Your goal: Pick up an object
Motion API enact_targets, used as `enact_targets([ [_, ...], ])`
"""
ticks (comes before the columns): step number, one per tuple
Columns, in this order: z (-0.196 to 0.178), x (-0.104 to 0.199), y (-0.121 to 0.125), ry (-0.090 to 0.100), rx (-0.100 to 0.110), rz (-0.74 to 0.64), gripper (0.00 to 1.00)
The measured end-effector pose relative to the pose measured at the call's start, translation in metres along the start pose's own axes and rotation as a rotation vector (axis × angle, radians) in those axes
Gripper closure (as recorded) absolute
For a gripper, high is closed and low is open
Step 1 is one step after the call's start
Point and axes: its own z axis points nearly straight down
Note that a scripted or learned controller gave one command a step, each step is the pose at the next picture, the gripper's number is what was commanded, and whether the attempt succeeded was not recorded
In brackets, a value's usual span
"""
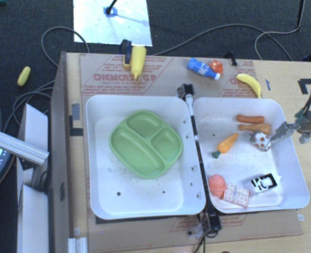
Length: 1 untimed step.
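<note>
The right bin [282,115] holds several toy items: a carrot [227,143], two sausages [252,123], a small white and brown spotted toy [259,139], a pink piece [217,184] beside a pink wafer block [235,194], and a black and white block [264,182]. My gripper [278,133] reaches in from the right, low over the bin, its tip right beside the spotted toy. Nothing shows between its fingers. The left bin [100,194] carries a green divided plate [146,143].
On the cardboard behind the bins lie a yellow bottle [136,60], a blue and orange toy [204,68] and a banana [249,83]. A black divider bar [194,136] runs between the bins. Cables trail over the dark floor on the left.
</note>
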Motion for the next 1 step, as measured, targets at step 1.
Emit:
enact_targets([
  [1, 0.0916, -0.0018, 0.0440, 0.001, 0.002, -0.001, 0.00],
])
